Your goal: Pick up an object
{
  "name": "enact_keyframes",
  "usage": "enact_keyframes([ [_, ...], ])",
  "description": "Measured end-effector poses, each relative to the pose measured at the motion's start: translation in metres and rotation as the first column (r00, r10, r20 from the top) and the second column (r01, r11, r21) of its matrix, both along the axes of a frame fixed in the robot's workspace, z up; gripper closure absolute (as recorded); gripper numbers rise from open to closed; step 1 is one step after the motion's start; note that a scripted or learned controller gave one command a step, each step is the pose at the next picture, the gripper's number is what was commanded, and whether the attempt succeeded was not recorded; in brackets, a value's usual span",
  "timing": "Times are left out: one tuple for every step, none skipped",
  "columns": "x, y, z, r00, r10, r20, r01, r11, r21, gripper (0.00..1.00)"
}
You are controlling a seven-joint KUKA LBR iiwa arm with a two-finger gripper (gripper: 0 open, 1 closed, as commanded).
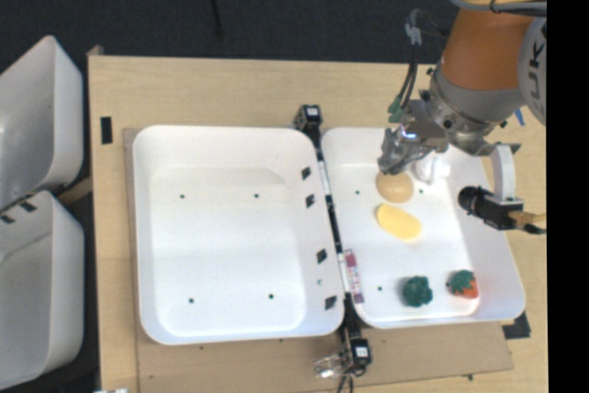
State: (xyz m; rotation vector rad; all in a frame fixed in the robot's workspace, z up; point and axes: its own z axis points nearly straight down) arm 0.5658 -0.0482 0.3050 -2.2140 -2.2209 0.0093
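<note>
Hand (398, 163) low, seemingly touching tan ball (397, 189)

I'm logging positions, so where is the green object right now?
The green object sits in the right bin near its front edge, left of the red and green object.

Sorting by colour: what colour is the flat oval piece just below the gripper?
Pale yellow, seen in the camera view.

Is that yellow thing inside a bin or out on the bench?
Inside: the yellow thing lies on the right bin's white floor.
</note>
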Motion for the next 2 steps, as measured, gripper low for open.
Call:
enact_keyframes([
  [0.014,0.084,0.098,1.0,0.007,0.018,-0.007,1.0,0.002,1.0],
  [-0.03,0.105,0.049,1.0,0.0,0.0,0.0,1.0,-0.001,1.0],
])
